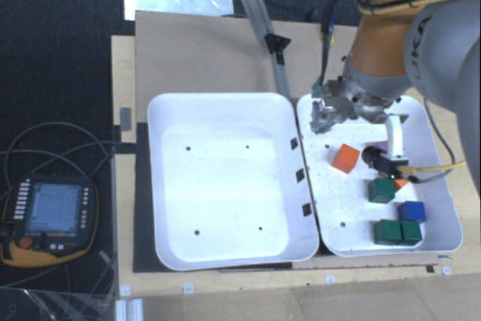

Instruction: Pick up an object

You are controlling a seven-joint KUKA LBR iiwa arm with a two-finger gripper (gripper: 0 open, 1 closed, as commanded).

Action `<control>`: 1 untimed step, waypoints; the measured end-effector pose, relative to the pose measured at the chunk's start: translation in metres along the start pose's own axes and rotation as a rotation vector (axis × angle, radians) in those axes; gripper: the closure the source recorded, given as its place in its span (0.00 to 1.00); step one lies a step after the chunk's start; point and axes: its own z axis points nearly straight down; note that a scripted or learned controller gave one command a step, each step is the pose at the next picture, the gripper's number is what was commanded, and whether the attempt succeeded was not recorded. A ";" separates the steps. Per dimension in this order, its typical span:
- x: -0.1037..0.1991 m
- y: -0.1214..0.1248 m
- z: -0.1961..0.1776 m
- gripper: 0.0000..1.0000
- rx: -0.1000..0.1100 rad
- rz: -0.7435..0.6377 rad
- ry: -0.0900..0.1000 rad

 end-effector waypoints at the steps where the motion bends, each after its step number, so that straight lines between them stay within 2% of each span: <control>1: 0.059 -0.021 -0.008 1.00 0.001 -0.001 0.000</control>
